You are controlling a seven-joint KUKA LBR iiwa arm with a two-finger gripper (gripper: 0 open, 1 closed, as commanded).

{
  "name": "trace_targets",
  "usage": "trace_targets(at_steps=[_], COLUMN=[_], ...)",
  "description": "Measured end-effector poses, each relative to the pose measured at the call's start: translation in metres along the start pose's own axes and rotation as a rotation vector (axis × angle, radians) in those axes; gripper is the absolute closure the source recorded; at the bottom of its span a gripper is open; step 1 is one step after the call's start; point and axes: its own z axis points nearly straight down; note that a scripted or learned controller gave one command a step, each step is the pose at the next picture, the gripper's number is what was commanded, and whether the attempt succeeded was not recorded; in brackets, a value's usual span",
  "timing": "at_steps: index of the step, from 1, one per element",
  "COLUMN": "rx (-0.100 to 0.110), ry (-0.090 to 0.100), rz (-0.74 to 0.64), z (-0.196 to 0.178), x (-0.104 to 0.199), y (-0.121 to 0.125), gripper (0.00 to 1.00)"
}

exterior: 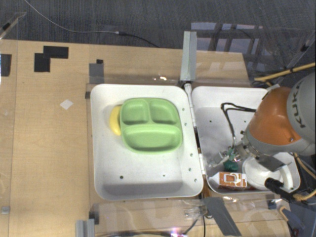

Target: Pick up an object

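My gripper (230,157) is low in the right bin (212,107), near its front, under the orange band of the arm. A small greenish thing (233,155) sits right at its tip; whether it is gripped is not clear. An orange and white box (232,180) lies flat just in front of the gripper, against the bin's front wall. In the left bin (106,172) a green divided plate (149,124) rests toward the back, with a yellow object (114,120) poking out at its left edge.
A thin black wire (231,106) loops across the back half of the right bin. The divider wall (193,132) between the two bins runs just left of the gripper. The tan bench (44,147) stretches out to the left.
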Motion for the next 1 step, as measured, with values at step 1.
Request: trace_targets(at_steps=[1], rx=[0.006], ry=[0.003], rz=[-0.108], z=[-0.0713], x=[-0.0070], y=[0.0043], gripper=[0.00])
